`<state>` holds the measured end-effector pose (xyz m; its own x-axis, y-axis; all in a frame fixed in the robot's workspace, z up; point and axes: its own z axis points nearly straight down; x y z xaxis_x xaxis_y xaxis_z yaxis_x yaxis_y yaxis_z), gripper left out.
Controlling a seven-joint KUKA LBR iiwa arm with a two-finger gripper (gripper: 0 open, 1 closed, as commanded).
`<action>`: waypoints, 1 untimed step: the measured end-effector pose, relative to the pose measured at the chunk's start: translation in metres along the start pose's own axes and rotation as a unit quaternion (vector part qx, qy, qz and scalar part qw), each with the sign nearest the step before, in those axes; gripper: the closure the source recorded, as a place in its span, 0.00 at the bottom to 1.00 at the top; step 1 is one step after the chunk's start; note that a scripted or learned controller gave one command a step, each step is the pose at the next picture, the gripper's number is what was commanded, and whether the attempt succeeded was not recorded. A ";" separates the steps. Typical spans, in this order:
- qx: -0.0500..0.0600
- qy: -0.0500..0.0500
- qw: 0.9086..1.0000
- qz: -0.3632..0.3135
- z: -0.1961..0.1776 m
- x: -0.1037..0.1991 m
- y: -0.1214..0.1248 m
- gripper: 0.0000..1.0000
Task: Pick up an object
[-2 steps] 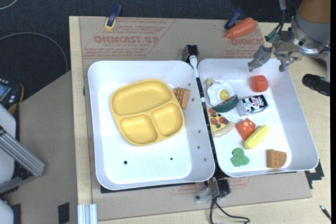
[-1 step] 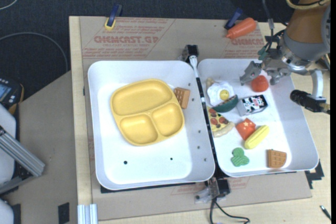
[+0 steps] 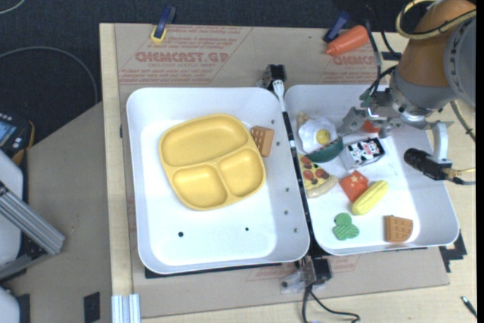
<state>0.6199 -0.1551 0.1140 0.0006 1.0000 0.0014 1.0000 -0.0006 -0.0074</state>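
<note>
Item: right bin (image 3: 442, 219), holding toy foods — fried egg (image 3: 315, 136), pizza slice (image 3: 316, 176), red piece (image 3: 353, 183), corn cob (image 3: 370, 197), green piece (image 3: 345, 228), waffle (image 3: 398, 228). Left bin (image 3: 144, 163): yellow divided plate (image 3: 212, 160), with a small waffle piece (image 3: 262, 140) at its edge.

Gripper (image 3: 366, 134): positioned low over the right bin's upper middle, above a dark teal piece (image 3: 329, 153) and a black-and-white object (image 3: 364, 150); whether it is parted or closed cannot be told (nothing is seen held).

Handling note: a single, well-separated target is best chosen — crowded neighbours are likely to be nudged.

The cardboard sheet (image 3: 227, 49) under the bins reads "CHEMCAST" in red print.
</note>
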 end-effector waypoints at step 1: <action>-0.003 -0.001 1.000 0.000 0.030 0.000 0.000 0.00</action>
<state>0.6201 -0.1551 0.0845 0.0003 1.0000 -0.0004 1.0000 -0.0003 -0.0022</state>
